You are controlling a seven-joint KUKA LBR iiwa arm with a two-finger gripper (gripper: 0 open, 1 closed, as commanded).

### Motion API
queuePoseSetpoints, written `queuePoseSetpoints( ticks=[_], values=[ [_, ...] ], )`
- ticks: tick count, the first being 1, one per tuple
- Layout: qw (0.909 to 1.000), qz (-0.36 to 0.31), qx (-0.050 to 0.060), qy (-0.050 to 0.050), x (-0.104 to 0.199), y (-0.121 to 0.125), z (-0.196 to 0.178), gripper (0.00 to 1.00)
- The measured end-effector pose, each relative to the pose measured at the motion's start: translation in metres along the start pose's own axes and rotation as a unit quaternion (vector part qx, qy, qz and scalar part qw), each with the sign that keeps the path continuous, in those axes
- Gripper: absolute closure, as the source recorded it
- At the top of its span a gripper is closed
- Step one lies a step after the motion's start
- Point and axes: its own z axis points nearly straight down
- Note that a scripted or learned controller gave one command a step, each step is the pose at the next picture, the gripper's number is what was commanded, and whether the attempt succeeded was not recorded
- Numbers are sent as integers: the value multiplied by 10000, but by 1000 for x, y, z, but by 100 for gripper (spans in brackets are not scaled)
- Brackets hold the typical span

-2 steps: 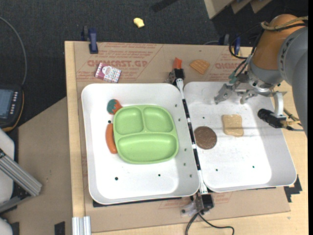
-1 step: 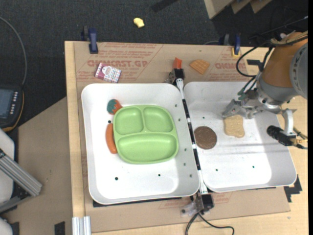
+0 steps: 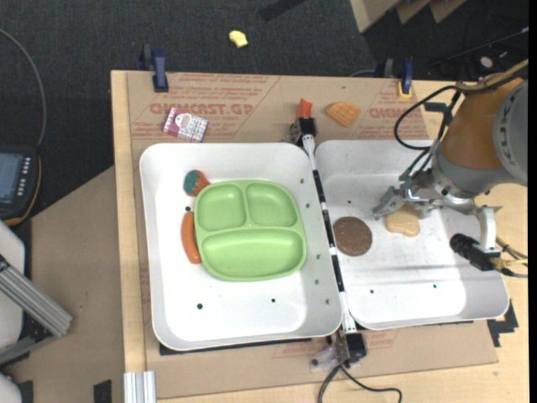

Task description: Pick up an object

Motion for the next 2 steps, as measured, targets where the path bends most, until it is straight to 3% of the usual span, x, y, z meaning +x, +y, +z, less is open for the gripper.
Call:
queuePoseSetpoints(
  ticks=[1,2],
  values=[
    [10000,7,-40,-23,-38,16,-1,0],
    [10000,11,-5,-4,-51,-23,0,0]
  ],
)
